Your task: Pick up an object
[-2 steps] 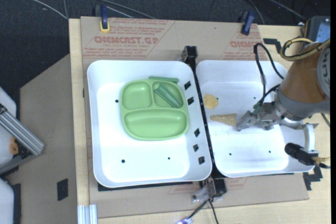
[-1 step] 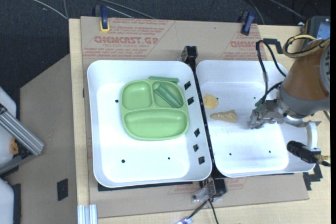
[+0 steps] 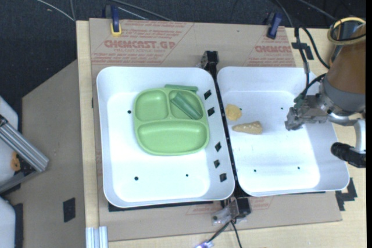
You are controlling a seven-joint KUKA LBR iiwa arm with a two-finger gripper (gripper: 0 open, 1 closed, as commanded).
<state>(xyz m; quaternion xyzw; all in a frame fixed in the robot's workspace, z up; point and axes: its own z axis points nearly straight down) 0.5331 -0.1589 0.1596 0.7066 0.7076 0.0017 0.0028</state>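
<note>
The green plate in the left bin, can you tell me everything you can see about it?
The green plate is a light green divided tray, plastic by the look of it, with rounded corners. It has three sections: two small ones at the far side and one wide one at the near side. It lies flat in the left bin, toward its far half. A darker green object rests in the far right section.
</note>
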